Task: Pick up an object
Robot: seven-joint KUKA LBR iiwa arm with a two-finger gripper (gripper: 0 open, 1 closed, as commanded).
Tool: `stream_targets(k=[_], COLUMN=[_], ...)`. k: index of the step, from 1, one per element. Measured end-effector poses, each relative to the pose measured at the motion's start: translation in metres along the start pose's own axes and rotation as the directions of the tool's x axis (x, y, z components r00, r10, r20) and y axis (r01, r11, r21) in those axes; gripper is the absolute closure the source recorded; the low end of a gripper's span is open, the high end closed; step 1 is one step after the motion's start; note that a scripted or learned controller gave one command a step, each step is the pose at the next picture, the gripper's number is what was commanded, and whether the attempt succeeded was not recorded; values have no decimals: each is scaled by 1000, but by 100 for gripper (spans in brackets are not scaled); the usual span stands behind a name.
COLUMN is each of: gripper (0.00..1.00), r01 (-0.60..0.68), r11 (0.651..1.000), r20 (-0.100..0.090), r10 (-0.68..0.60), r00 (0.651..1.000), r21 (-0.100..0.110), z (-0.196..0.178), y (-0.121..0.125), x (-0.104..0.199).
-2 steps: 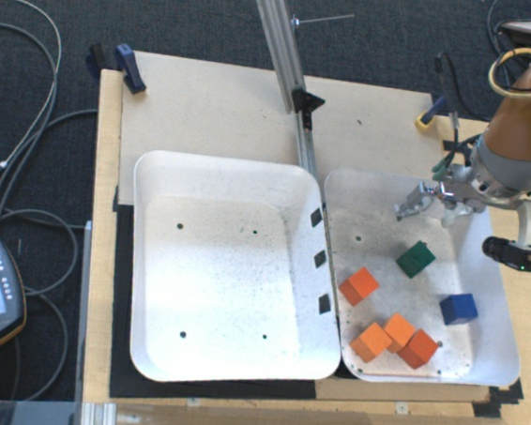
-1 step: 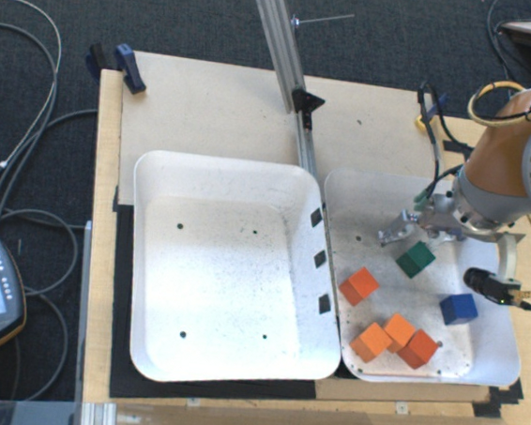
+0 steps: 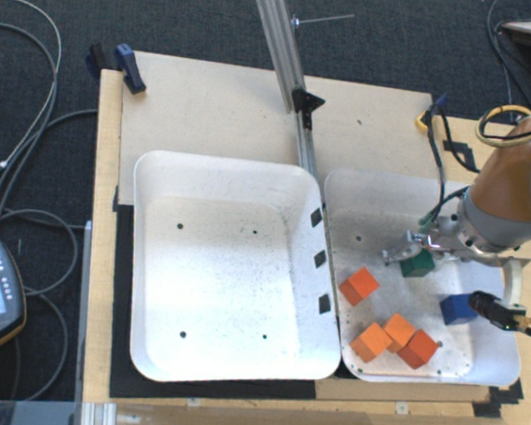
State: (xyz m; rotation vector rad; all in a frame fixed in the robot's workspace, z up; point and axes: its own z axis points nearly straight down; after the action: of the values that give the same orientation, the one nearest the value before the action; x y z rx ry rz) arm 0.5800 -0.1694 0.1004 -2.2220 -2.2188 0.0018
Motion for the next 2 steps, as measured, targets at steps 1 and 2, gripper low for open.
stream_targets(k=[1, 2], gripper=[100, 100], r01=[2, -1], r11=[1000, 1000], r20=[-1, 3], r10=[-2, 1], r00=[1000, 1000], r21=[-4, -5], z=[-10, -37], y=[2, 2], x=[1, -35])
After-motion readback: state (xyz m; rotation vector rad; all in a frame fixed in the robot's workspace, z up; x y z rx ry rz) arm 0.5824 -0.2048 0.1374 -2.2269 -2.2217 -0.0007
